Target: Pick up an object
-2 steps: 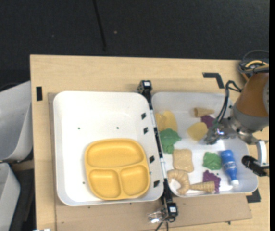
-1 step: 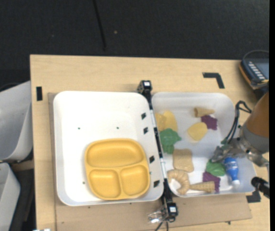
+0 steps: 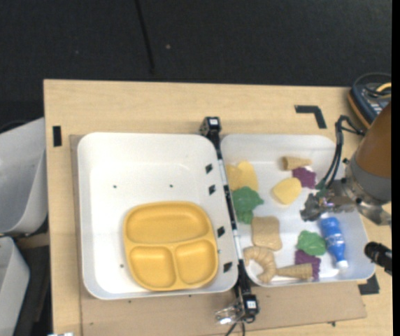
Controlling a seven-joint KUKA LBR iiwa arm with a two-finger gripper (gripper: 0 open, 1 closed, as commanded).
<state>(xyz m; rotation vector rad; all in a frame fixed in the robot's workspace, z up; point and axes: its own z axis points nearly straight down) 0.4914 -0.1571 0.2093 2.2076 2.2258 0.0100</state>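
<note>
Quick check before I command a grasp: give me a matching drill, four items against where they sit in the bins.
Things:
1. yellow divided tray
2. blue bottle
3. hand
4. croissant

Places:
A. right bin, near front-left corner
B. left bin
C. above right bin, just beyond the blue bottle
D. right bin, right side toward the front

Pairs: 1-B, 2-D, 3-C, 4-A

The arm (image 3: 373,161) comes in from the right and bends down low. Its gripper (image 3: 317,206) points to the left.
</note>
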